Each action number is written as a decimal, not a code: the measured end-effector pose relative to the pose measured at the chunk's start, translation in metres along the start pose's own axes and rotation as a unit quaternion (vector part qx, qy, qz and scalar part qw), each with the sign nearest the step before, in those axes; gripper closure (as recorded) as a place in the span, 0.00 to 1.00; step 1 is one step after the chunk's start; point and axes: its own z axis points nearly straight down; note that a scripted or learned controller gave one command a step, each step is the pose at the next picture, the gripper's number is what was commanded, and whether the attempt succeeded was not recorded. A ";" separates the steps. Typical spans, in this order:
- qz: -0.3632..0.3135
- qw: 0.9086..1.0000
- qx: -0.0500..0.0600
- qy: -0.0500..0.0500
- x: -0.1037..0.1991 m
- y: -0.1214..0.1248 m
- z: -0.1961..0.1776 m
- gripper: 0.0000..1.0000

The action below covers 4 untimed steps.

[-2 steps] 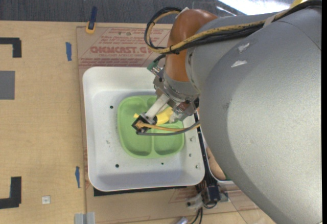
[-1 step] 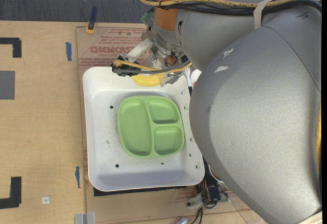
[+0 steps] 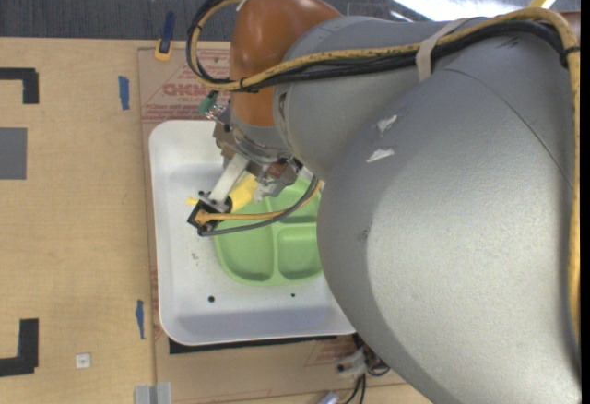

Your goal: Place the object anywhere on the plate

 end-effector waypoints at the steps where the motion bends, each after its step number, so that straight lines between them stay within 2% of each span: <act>1: -0.003 1.000 -0.002 0.000 0.001 0.001 -0.013 1.00; 2: -0.069 0.998 -0.009 0.006 0.024 0.074 -0.130 1.00; 3: -0.022 1.000 0.000 -0.002 0.024 0.035 -0.010 1.00; 4: -0.013 1.000 -0.001 -0.001 0.016 0.024 0.053 1.00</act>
